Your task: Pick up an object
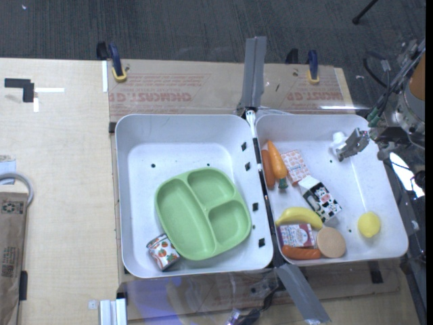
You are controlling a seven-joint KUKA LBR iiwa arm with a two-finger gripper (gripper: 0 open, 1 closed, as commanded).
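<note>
as it lies, lemon [369, 225] well below fingers [353, 143]

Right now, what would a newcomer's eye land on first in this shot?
Probably the green divided plate filling much of the left bin, with a small printed carton at its lower left edge. Next, the cluster in the right bin: carrot, banana, cow-print carton, and a lemon apart on the right. The gripper hangs over that bin's upper right.
</note>
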